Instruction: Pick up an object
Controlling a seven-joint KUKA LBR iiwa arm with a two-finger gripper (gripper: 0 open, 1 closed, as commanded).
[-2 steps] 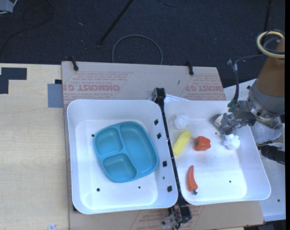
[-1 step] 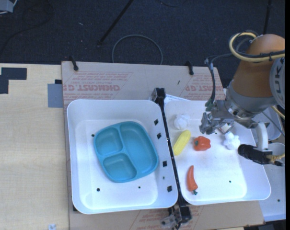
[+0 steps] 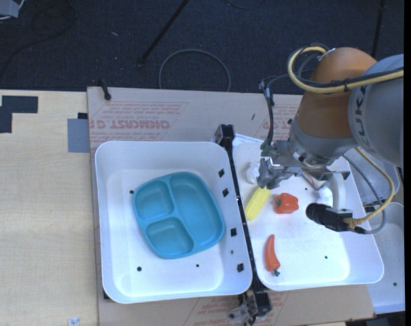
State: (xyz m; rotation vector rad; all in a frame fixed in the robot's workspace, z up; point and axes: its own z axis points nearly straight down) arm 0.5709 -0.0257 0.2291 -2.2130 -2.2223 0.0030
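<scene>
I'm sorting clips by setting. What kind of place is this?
Likely a robotics lab bench: a grey and orange arm reaches over two white bins holding toy food, such as a corn cob, with loose cables behind.

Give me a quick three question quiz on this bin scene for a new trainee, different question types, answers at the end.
1. True or false: the blue divided plate lies in the left bin.
2. Which item lies nearest the pincer? A) corn cob B) red chili C) red pepper
3. Fill in: the right bin holds ___ food items.

Key: 1 true; 2 A; 3 three.
</scene>
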